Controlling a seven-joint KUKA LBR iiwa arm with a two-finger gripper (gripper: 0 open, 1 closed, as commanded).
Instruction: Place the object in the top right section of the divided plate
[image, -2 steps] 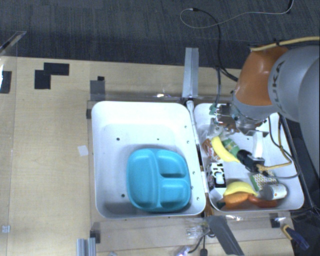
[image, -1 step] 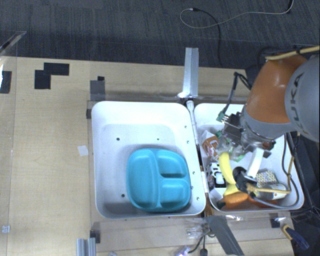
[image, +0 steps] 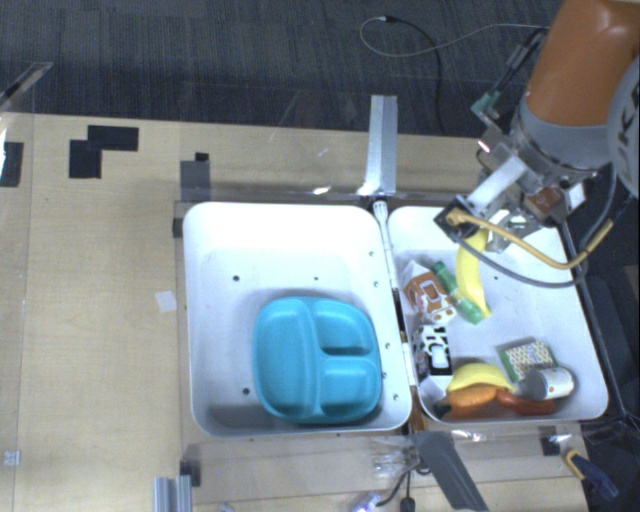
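1. Pale wooden table (image: 90, 300), dark floor beyond its far edge, with two shallow white bins side by side and touching along a shared middle rim.
2. Left bin (image: 215, 225): one blue divided plate (image: 300, 360) in the near half, close to the near wall. Its top right section (image: 347, 328) holds nothing. Bare white floor lies behind and to the left of the plate.
3. Arm (image: 575, 70), grey with an orange band, over the far right corner of the right bin (image: 575, 310).
4. Hand (image: 515, 215): above the far end of the right bin. Whether it is clenched or released cannot be told.
5. Banana (image: 470, 280): the item nearest the hand, lying lengthwise in the right bin with its upper end just below and left of the hand. Contact cannot be judged.
6. Orange snack packet (image: 428, 292) and a black-and-white item (image: 435, 348) lie along the middle rim, left of the banana.
7. Near wall, crowded: yellow fruit (image: 475, 377), orange piece (image: 470, 398), green patterned packet (image: 527, 355), grey cylinder (image: 550, 383).
8. Open floor in the right bin lies right of the banana, up to the right wall.
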